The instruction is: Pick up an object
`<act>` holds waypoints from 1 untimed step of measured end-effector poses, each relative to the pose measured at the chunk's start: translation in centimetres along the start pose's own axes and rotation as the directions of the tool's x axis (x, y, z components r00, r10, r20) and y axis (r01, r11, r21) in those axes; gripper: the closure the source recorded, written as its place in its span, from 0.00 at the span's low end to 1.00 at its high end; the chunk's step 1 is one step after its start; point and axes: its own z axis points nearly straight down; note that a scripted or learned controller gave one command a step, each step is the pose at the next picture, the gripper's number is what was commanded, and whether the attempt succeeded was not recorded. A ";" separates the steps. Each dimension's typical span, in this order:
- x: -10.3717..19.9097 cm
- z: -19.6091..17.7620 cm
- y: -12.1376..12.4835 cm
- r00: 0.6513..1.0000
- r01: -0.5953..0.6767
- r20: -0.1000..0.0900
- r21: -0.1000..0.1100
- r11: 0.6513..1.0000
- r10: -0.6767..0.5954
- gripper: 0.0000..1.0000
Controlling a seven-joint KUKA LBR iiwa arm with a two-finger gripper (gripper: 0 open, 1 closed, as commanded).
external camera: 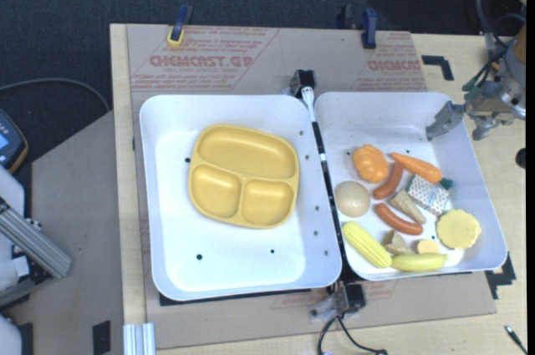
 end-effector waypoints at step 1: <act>0.0 -0.7 0.3 1.000 0.003 0.003 -0.013 1.000 -0.003 0.00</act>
